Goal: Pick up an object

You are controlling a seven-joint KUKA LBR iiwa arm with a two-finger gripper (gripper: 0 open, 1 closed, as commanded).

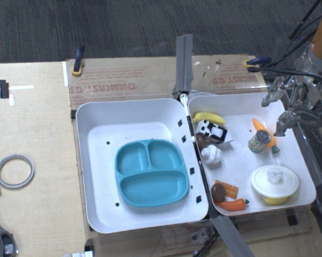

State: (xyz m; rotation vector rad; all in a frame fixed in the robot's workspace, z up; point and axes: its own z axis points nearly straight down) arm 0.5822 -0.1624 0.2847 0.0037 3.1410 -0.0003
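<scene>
Scissors lie at the bench's near left edge, with a grey tape roll just behind them on the bare wood. Left bin carries a blue divided plate, sitting flat near its centre. Right bin: against its left wall, a banana at the far end, then a black-and-white toy, a brown item and a white crumpled object touching one another. Near front-left corner: a brown round piece, an orange block, and a red-orange pepper-like item along the front wall. White lidded bowl near the front-right corner, resting over something yellow. Carrot and small green jar toward the far right. Gripper hangs at the right bin's far right edge, nothing between its fingers; opening width cannot be judged.
</scene>
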